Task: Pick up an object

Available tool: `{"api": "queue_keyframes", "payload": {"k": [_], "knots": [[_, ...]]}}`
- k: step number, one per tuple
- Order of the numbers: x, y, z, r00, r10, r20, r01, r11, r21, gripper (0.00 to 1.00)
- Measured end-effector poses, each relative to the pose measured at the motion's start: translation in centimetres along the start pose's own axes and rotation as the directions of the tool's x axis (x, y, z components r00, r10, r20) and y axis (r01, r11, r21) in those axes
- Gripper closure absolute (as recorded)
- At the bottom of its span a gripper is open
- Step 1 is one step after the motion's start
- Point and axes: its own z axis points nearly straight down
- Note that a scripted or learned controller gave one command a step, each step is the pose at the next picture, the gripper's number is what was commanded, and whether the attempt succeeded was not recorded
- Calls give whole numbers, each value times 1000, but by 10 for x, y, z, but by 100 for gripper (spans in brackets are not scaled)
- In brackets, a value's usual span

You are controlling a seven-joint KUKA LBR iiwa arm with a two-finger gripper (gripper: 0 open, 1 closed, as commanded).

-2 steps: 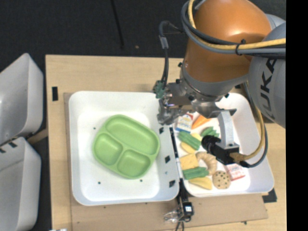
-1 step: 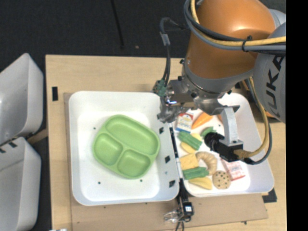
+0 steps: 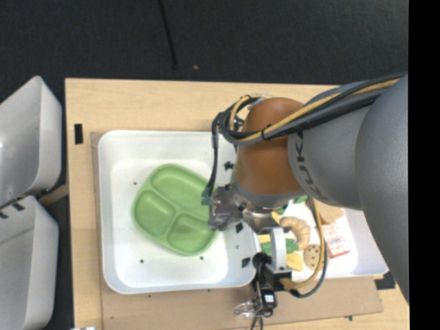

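One green tray mid left bin, gripper at tray's rt edge.

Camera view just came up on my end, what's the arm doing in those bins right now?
The KUKA arm is reaching in from the right and hanging low over the wall between the two white bins. In the left bin lies a green divided tray, flat, with the arm's wrist right at the tray's right edge. The right bin holds a few small items, mostly hidden under the arm. The claw itself is covered by the wrist, so a grasp can't be confirmed.
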Motion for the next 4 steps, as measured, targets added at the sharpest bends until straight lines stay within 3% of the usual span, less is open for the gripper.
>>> {"api": "queue_keyframes", "payload": {"k": [1, 2, 3, 4], "knots": [[0, 31, 79, 1000, -1, -5, 1, 1000, -18, 100], [76, 9, 95, 1000, -6, -1, 6, 1000, -24, 100], [118, 36, -127, 1000, -9, -12, 9, 999, -35, 100], [115, 34, -127, 1000, -18, 0, 18, 1000, -16, 100]]}}
